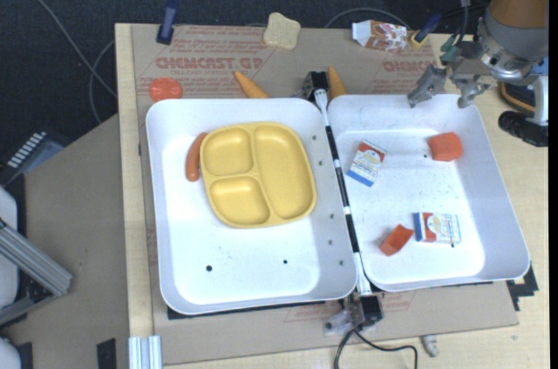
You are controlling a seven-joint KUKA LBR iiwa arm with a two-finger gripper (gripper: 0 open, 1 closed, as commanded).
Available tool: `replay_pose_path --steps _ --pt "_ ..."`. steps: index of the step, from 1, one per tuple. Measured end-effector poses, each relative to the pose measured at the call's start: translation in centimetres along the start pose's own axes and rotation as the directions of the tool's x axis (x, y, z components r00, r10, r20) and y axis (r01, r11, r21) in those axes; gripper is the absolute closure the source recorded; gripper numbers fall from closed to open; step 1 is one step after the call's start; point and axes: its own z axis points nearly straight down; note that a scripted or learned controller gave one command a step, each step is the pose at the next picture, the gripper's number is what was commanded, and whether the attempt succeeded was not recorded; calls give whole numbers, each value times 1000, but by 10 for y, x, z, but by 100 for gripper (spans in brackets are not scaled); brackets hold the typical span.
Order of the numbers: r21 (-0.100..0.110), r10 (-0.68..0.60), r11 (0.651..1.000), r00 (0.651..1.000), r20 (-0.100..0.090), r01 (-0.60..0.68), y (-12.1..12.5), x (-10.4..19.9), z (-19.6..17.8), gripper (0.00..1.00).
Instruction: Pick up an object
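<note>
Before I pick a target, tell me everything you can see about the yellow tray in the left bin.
The yellow tray looks like smooth plastic with rounded corners and three compartments: two on its left side, one long one on its right. It lies flat, right side up, slightly rotated, in the upper middle of the left bin. A sausage lies along its left edge, seemingly touching it.

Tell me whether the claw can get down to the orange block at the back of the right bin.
Probably yes. The claw hangs open above the right bin's far rim, and the orange block sits just below it in this view, with bare white floor around it and nothing over it.
</note>
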Motion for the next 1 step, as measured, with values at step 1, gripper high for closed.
replay_pose_path --steps 1 --pt "-2 1 1000 1000 3 -1 10 -66 28 0"
